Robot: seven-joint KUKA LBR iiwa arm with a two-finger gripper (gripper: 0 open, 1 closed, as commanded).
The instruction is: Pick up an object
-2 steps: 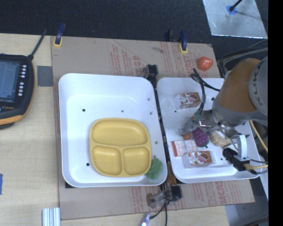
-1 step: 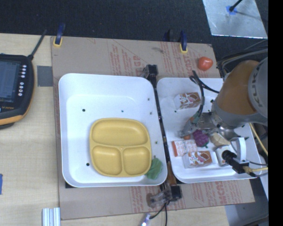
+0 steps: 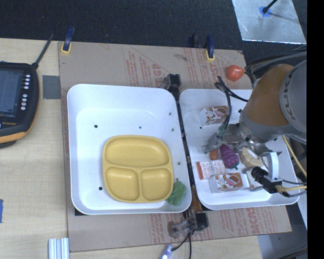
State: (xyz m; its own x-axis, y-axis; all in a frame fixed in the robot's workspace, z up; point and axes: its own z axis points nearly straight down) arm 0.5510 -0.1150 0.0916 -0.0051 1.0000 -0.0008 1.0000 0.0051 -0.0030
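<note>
Even overhead light, moderately bright. Left white bin [image 3: 81, 144] slightly overexposed, soft shadow along inner upper wall. Floor at top very dark, little detail. Low resolution, overall soft focus; wrapper print in right bin [image 3: 194, 104] unreadable. Arm [image 3: 272, 104] blurred, slight glare on floor patch [image 3: 267, 12].

A divided tray [image 3: 137, 167] lies in the left bin [image 3: 86, 104], toward its front edge, with a small leafy piece [image 3: 177, 193] at the bin's front right corner. Several packets [image 3: 225, 181] lie in the right bin [image 3: 197, 104], under the arm [image 3: 270, 99].
</note>
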